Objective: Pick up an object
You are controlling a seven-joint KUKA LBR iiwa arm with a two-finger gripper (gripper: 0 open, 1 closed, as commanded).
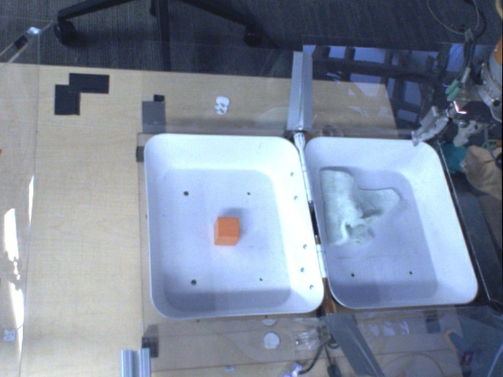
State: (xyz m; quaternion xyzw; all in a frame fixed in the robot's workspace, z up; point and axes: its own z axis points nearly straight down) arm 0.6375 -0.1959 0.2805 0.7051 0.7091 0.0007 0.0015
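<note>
Nearest to us, along the bottom edge of the worktop, we see only small fittings and cables below the two bins, so nothing to pick lies outside them. Just beyond, the left bin holds a small orange cube sitting flat near the middle of its floor, well apart from every wall; we judge that this open spot leaves room for fingers to close from either side. Beside it, the right bin carries a crumpled white cloth lying slack toward its left half, its folds bunched and pale against the bin, which we think would make it a harder thing to locate and pinch. The two bins touch along a shared seam, presumably so that objects can be moved from one to the other with a short reach. Farther back, at the upper right corner past the right bin's far rim, we see the arm's pincer held off the bins, near neither object; we cannot tell whether it is wide or narrow, and nothing is visibly held.
</note>
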